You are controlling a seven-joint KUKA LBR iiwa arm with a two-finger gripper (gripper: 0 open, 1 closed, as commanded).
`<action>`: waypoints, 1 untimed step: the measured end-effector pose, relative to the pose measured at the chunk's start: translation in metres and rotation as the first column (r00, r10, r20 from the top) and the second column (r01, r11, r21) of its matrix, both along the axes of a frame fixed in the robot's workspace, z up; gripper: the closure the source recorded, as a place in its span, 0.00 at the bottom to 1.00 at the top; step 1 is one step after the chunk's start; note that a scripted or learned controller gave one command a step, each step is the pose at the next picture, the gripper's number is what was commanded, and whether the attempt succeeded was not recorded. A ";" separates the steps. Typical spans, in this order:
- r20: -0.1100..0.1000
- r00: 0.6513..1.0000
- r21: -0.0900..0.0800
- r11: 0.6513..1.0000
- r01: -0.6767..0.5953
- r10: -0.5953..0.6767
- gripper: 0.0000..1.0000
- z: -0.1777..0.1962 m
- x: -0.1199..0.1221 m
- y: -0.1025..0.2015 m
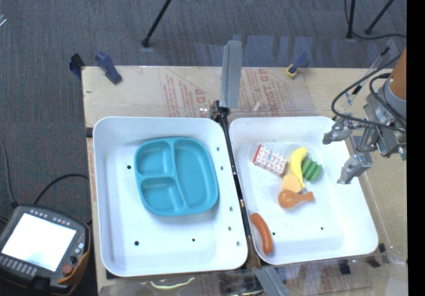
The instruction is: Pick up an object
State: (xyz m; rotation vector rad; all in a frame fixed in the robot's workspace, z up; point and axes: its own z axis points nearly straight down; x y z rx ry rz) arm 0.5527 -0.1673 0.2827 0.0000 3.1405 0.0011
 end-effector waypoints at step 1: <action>-0.007 0.998 0.003 0.998 -0.060 0.060 0.00 -0.079 0.044 -0.043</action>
